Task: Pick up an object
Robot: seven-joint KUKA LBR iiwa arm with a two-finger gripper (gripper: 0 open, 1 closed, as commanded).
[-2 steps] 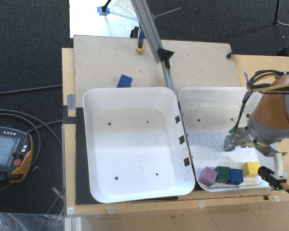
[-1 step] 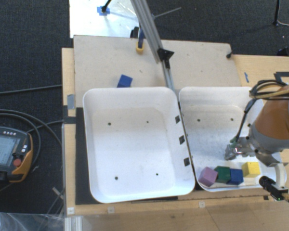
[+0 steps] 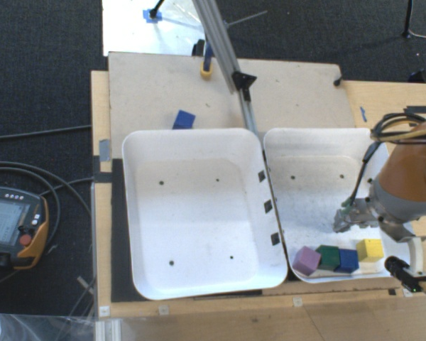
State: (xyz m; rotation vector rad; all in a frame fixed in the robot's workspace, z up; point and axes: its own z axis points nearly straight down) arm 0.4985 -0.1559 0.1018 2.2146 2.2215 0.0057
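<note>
camera view. right bin (image 3: pixel 309 155): four blocks along its lower edge, lower right of frame: purple block (image 3: pixel 306 260), green block (image 3: pixel 329 256), blue block (image 3: pixel 348 261), yellow block (image 3: pixel 370 249). gripper (image 3: pixel 349 217): above the blocks, clear of them, nothing seen between its parts; open or closed, cannot tell. left bin (image 3: pixel 138 190): centre frame. loose blue piece (image 3: pixel 184 120): on the board, upper centre. teach pendant (image 3: pixel 11 226): left edge.

step advice: likely best to descend on the yellow block, which stands slightly apart, avoiding the bin wall.

writing: none legible.
</note>
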